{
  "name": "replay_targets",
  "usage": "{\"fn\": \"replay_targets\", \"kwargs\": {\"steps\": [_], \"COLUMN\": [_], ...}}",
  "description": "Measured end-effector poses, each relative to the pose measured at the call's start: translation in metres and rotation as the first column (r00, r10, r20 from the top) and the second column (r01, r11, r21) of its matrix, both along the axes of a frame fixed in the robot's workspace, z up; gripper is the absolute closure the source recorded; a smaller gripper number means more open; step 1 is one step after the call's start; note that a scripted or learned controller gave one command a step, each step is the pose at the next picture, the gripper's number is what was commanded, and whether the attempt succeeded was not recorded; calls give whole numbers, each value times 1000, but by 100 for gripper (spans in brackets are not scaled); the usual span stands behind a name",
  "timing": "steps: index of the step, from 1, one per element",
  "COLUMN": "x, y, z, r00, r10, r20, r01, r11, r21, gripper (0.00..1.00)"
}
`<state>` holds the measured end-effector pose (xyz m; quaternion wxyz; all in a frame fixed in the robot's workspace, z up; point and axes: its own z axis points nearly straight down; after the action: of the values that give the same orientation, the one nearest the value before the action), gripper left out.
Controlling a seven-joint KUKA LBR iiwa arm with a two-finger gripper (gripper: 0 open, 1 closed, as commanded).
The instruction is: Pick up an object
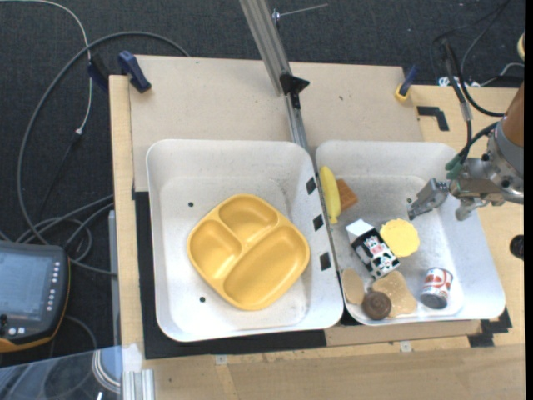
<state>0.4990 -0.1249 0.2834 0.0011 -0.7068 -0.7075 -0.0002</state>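
Observation:
My gripper [443, 204] hangs over the right bin's [466, 161] right side, its two fingers spread apart with nothing between them. Below and left of it lie a yellow round piece [400, 237], a black-and-white box [372, 249] and a small red-and-white can [435, 287]. A banana [330, 193] and an orange-brown block [346, 197] rest against the bin's left wall. A tan slice [398, 294] and a brown disc [377, 305] sit at the front edge.
The left bin [166, 173] holds a yellow divided plate [248, 250]. A metal bar [265, 36] slants down to the seam between the bins. Blue and yellow clamps [135, 71] grip the bench's back corners. Cables trail at the right.

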Motion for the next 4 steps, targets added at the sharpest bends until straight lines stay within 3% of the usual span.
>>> {"fn": "replay_targets", "kwargs": {"steps": [1, 2, 3, 4], "x": [1, 25, 34, 48], "y": [0, -3, -22, -67], "z": [11, 2, -37, -94], "r00": [1000, 1000, 1000, 1000], "r10": [1, 1, -3, -5], "r20": [3, 3, -5, -6], "r01": [-1, -1, 3, 5], "r11": [1000, 1000, 1000, 1000], "r21": [0, -3, -1, -1], "gripper": [100, 100, 100, 100]}}
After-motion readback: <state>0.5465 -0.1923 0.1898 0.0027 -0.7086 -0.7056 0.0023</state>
